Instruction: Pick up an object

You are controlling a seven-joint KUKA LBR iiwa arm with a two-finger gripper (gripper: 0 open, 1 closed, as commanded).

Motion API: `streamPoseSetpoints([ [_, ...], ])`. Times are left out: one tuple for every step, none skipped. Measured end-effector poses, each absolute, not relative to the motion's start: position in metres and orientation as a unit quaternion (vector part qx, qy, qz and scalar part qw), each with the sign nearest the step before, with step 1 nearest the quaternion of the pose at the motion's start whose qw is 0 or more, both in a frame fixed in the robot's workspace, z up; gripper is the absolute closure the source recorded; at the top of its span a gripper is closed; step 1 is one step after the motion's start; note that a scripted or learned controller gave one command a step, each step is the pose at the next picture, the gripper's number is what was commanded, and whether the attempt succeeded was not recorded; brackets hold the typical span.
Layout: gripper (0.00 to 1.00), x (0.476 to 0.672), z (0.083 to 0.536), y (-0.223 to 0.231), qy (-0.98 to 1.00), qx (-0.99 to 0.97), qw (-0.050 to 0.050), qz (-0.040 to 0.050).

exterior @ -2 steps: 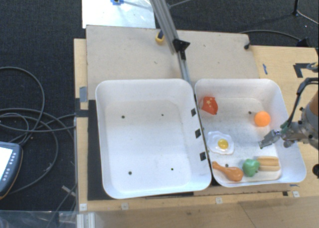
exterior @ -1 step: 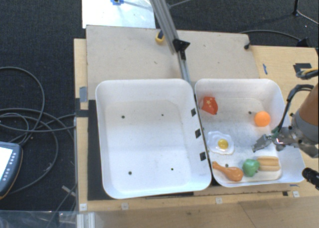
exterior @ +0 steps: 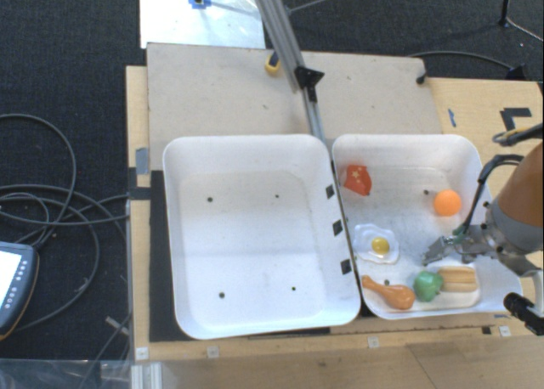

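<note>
Hot-dog bun toy (exterior: 458, 278): lies at the near edge of the right bin (exterior: 399, 148), just right of the green toy (exterior: 428, 285); judged the likeliest pick, being closest to the gripper (exterior: 442, 249).

Drumstick toy (exterior: 389, 292): near-left corner of the same bin, beside the green toy.

Fried-egg toy (exterior: 376, 244): flat, further in, by the divider.

Gripper: fingers spread, nothing between them, tips just above the bun and green toy. A good pick would, by judgement, call for centring over one item alone before descending, since bun and green toy lie close enough to foul a closing stroke.

Arm (exterior: 517, 209): enters from the right, wrist low over the bin's right rim, fingers pointing leftward into the bin.

Orange ball (exterior: 447, 202): mid-bin, apart from the gripper.

Red toy (exterior: 357, 179): far-left portion.

Left bin (exterior: 246, 149): white, alongside.
</note>
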State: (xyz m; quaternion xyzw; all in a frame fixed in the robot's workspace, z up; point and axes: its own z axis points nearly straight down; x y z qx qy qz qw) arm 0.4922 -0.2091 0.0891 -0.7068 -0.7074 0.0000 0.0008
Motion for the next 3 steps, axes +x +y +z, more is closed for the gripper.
streamPoseSetpoints([
  [1.0, 0.493, 0.101, -0.21, -0.707, -0.707, -0.002, -0.0009],
  [1.0, 0.49, 0.164, -0.21, -0.709, -0.706, -0.004, -0.0016],
  [1.0, 0.493, 0.208, -0.207, -0.709, -0.705, -0.003, -0.0015],
])
